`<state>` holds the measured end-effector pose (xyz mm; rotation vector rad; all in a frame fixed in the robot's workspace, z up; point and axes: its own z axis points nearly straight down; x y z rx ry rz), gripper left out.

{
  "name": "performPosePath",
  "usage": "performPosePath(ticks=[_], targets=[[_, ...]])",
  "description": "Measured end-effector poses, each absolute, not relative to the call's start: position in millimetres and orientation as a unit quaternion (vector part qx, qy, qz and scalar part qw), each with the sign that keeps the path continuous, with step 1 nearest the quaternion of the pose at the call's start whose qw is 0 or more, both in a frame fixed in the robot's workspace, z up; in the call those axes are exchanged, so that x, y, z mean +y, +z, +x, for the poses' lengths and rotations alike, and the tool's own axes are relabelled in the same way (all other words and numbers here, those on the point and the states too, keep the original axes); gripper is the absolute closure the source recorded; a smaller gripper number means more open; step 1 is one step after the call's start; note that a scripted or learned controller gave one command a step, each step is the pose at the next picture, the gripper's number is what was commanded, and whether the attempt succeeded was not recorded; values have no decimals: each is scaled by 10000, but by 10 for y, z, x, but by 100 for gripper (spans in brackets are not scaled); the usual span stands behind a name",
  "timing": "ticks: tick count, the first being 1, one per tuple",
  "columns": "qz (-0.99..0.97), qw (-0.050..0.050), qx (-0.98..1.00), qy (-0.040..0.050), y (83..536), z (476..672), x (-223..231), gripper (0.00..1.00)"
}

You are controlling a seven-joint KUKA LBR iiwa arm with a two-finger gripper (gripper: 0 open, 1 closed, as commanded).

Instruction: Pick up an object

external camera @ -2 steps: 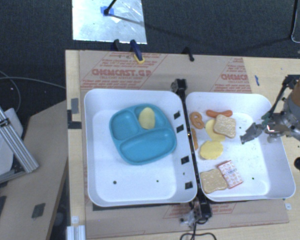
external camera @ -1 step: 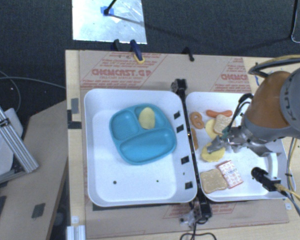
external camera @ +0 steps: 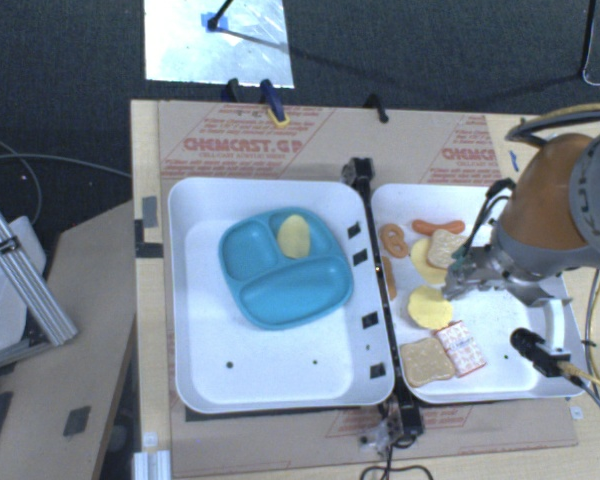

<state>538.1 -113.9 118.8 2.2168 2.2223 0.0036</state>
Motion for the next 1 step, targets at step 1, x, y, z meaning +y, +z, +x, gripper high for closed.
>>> performPosePath(ticks=[1], targets=[[7026,7,7116,33,1881,5070,-281,100]])
